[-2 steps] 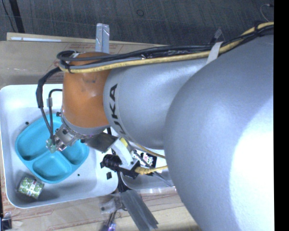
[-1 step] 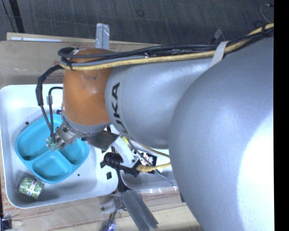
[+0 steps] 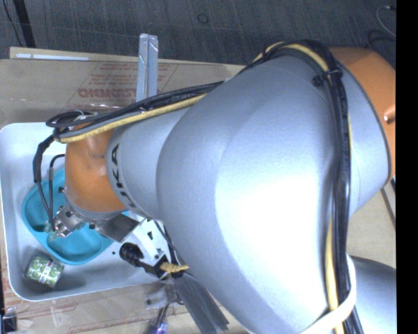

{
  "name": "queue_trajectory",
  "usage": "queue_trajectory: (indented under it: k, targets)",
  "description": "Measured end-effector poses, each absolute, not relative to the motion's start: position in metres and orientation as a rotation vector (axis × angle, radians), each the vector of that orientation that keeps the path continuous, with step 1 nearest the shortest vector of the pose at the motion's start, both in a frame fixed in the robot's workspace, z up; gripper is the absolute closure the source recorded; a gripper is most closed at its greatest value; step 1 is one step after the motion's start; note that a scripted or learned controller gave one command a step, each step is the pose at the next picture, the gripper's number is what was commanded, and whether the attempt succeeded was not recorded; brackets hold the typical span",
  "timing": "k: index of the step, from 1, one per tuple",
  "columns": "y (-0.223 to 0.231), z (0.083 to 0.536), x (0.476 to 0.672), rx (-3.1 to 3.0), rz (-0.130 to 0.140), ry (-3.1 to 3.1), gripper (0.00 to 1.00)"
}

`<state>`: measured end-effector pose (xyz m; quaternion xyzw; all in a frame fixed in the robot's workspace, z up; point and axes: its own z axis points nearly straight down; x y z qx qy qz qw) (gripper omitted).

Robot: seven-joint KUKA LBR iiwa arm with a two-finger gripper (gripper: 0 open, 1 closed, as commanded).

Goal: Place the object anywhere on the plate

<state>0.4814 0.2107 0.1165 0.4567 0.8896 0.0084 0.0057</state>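
A blue plate (image 3: 33, 213) lies in the left white bin (image 3: 14, 158), partly covered by my arm. A small green and white patterned object (image 3: 44, 270) rests on the bin floor just in front of the plate, near the bin's front left corner, apart from the plate's rim. My gripper (image 3: 61, 227) hangs low over the plate, below the orange wrist band (image 3: 90, 176), a short way up and right of the object. Nothing is seen held in it.
The grey arm (image 3: 265, 186) covers the middle and right of the view, hiding the right bin. Black and yellow cables (image 3: 125, 113) run along it. A cardboard sheet (image 3: 70, 82) and an upright metal strip (image 3: 147, 65) stand behind the bin.
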Motion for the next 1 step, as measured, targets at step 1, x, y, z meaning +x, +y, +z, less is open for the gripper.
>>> queue_trajectory:
  k: [1]
  targets:
    - [0.1501, 0.2677, 0.4771, 1.099, 0.001, 2.942, 1.0]
